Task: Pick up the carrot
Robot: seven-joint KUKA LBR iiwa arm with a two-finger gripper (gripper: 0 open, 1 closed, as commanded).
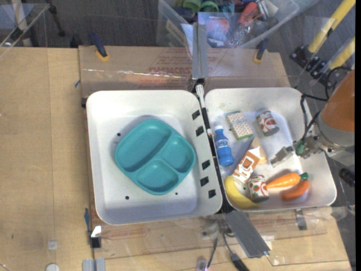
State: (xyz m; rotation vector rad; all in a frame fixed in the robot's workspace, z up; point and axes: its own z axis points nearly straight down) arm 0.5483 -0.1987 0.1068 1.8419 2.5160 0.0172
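Observation:
The carrot (284,180), orange with a green top at its right end, lies on its side near the front of the right bin (293,95). My gripper (289,153) hangs over that bin just behind the carrot, a little to the right of the bin's middle. The grey arm with its orange band (343,113) comes in from the right. Nothing shows in the gripper.
An orange-red piece (298,192) lies against the carrot's front right. A small can (256,188) and a banana (240,194) lie to its left. A carton (247,165), blue bottle (223,147), box (240,125) and can (267,123) sit farther back. A teal divided plate (154,156) rests in the left bin.

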